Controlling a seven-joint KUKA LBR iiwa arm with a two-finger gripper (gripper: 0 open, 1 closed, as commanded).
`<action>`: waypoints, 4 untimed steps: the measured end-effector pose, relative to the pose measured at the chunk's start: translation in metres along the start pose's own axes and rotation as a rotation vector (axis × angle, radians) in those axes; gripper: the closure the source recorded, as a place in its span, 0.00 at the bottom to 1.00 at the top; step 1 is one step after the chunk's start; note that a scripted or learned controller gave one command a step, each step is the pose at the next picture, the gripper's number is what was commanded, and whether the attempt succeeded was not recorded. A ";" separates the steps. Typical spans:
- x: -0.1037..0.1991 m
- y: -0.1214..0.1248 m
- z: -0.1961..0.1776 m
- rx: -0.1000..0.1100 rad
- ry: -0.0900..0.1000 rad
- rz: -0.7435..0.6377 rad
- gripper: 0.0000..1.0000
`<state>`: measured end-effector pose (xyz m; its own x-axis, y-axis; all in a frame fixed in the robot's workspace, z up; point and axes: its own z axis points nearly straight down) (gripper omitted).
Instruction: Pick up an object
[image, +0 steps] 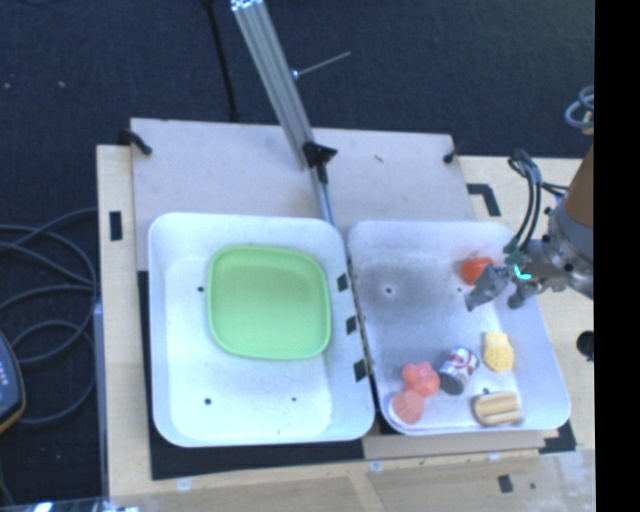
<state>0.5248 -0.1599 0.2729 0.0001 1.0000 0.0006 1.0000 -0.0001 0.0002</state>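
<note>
My gripper (504, 291) hovers over the right side of the right bin (400, 250). It is open, and bare bin floor shows between its fingers (486, 289). A small orange-red object (474, 268) lies just up and left of the left finger, apart from it or barely touching. Below the gripper lies a yellow object (497, 352). Further down sit a small silver and red can (458, 368), a pink lumpy object (421, 378), a pink round piece (407, 406) and a tan bun-like object (497, 407).
A green square plate (270, 302) rests in the left bin (180, 400). A slanted metal pole (280, 80) rises from behind the bins' divide. Cables (530, 200) hang by the arm's wrist at the right.
</note>
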 end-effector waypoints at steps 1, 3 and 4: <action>0.000 0.000 0.000 0.000 0.000 0.000 0.00; 0.015 -0.005 0.097 0.004 0.000 0.001 0.00; 0.009 -0.008 0.157 0.005 0.000 0.001 0.00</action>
<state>0.5164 -0.1513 0.1158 0.0014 1.0000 0.0003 1.0000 -0.0014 -0.0046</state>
